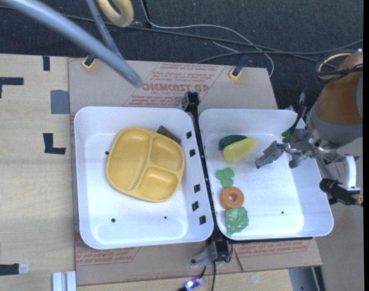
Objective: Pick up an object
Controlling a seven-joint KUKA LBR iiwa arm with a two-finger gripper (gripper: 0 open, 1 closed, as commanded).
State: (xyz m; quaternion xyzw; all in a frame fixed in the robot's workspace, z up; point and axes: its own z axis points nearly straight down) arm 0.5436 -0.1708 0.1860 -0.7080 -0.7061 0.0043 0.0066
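The worktop [26, 162] carried 2 shallow white bins side by side on a cardboard sheet [172, 80].

The left bin [90, 223] held a yellow divided plate [145, 163] with 3 compartments, lying flat near the bin's centre. A small dark object [166, 132] showed just past the plate's far edge, partly hidden; its identity could not be determined.

The right bin [305, 220] held 4 items along its left side. Farthest from the camera, a yellow piece [239, 150] lay touching a dark green piece [231, 140]. Nearer lay a small light green piece [225, 176], then an orange ring [232, 197], then a larger green leafy piece [236, 219], each close beside the next.

The gripper [270, 157] hung over the right bin, to the right of the yellow piece and apart from it. No object sat between its fingers. Whether they were spread or pressed together could not be determined. The grey arm [335, 117] reached in from the right.
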